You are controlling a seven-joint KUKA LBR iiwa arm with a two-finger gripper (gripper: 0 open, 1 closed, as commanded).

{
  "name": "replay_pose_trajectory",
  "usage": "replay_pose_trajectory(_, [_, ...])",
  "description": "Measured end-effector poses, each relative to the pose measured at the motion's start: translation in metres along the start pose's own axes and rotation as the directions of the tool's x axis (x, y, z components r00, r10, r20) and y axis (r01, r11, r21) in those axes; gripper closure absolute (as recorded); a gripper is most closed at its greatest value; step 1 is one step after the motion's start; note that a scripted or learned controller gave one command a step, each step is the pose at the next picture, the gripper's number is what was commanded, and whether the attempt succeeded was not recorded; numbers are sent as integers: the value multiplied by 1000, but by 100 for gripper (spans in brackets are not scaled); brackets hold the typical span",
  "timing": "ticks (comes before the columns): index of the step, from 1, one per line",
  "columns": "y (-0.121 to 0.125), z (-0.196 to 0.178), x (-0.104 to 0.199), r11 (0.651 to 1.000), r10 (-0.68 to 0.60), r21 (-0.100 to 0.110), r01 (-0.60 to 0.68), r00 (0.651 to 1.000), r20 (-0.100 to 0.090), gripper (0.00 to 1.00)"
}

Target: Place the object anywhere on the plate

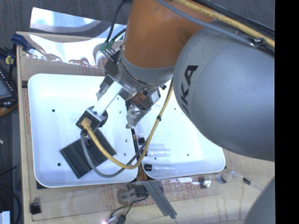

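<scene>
Along the far left edge of the surface (pixel 28 195) lie some dark devices (pixel 5 90), too cut off to tell apart. Beside them sits the left white bin (pixel 42 101), and in its near left part lies a dark ribbed slab (pixel 77 160), flat on the bin floor and turned at a slant; it is the one clear loose thing in the bins, and whether it is the task's object or the plate cannot be told. A grey cable (pixel 100 171) and a yellow cable (pixel 110 157) loop across the slab's right end, running up to a small black block (pixel 92 118) just beyond it. Right of that block hangs the tool (pixel 116 107), above the middle of the left bin, its two pale fingers (pixel 131 120) spread apart and pointing down and left with only white bin floor between them, so it is released and grasps nothing. Something faint and clear (pixel 159 152) lies in the near part of the right bin (pixel 205 164), too dim to name. Above all this, the orange band (pixel 154 27) and the grey arm (pixel 229 78) cover the far right of the scene.
</scene>
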State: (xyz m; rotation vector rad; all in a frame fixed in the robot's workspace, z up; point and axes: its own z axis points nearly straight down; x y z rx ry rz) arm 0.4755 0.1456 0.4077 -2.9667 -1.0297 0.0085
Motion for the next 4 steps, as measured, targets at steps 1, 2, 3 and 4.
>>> replay_pose_trajectory(1, [-56,105,45,895,445,-1,-445,895,-4,0])
replay_pose_trajectory(2, [-20,4,91,906,424,-2,-424,905,-9,0])
replay_pose_trajectory(3, [-19,-6,91,908,420,-9,-420,908,-12,100])
replay_pose_trajectory(4, [-46,-27,54,895,447,-4,-447,894,-11,100])
